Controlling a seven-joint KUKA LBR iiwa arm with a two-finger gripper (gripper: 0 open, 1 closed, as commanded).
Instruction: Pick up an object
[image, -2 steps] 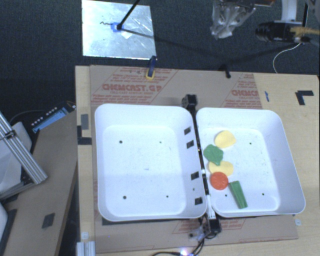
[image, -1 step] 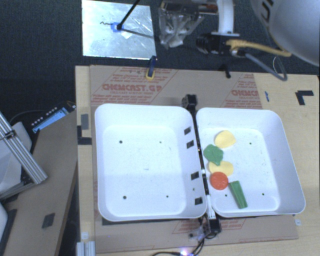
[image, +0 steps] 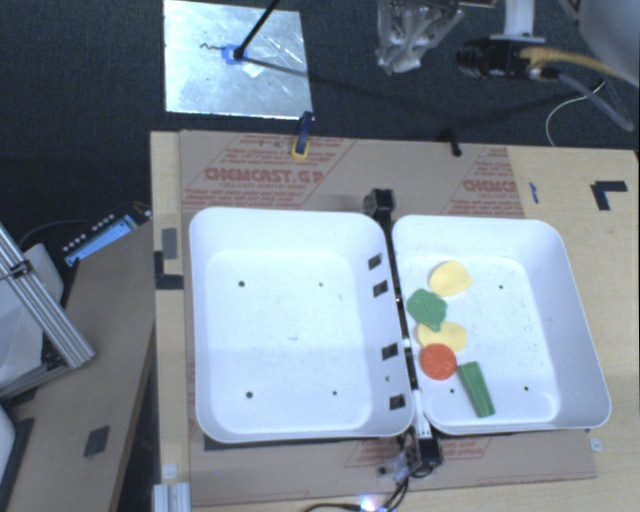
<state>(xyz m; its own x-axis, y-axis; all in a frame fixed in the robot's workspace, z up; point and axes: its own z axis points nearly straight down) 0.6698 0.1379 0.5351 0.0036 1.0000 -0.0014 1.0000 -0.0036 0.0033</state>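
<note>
Right bin (image: 560, 290): shallow white tray, rounded corners, holding five small flat pieces clustered against its left side, near the divider between the two bins.

- Yellow disc (image: 450, 279): pale yellow, roughly round, uppermost of the group, lying flat on the bin floor.
- Green irregular piece (image: 426, 306): mid-green, lobed outline, just below and left of the yellow disc, touching or overlapping its neighbours.
- Second yellow piece (image: 447, 335): pale yellow, rounded, partly covered by the green piece above it and the red disc below.
- Red disc (image: 438, 362): orange-red, round, lying flat, its upper edge over the second yellow piece.
- Green bar (image: 476, 388): darker green, elongated and rectangular, tilted, lowest of the group, just right of and below the red disc.

Left bin (image: 290, 320): shallow white tray, same form, with a few dark spots on its floor.

Table (image: 260, 170): tan board with red lettering, bearing both bins side by side.

Gripper (image: 407, 42): pale grey, at the top of the view, well apart from the bins and above the dark floor beyond the table. Whether the jaws are wide or narrow cannot be told; nothing is seen between them.
</note>
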